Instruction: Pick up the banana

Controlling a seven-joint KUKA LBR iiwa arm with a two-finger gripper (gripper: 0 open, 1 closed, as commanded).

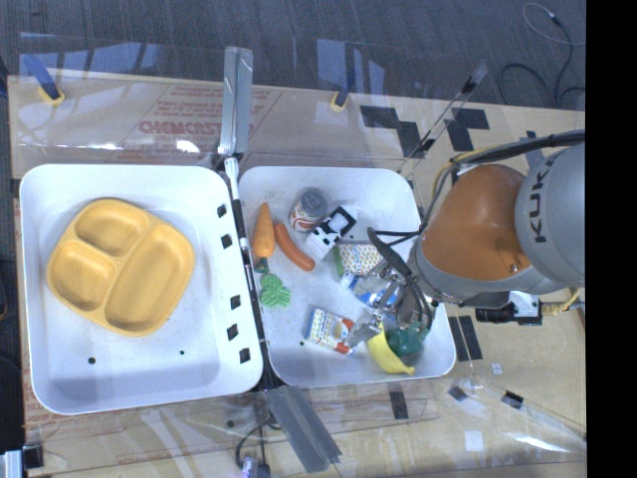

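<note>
Gripper (390, 312) hanging low over right bin (299, 366), in its near right corner; can't tell jaw state, clutter masking it. Banana (389, 354) lying just below-right of claw, touching green object (408, 342). Risks: claw catching green object or packet (330, 330) at its left instead; banana sliding against bin wall; nothing visibly gripped.

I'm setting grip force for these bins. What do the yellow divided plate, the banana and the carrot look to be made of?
Yellow divided plate: likely moulded plastic, matte, uniform colour, rounded compartment edges.
Banana: probably toy plastic, smooth, evenly bright yellow; partly hidden by the gripper.
Carrot: seemingly plastic too, evenly orange with a smooth surface.
</note>
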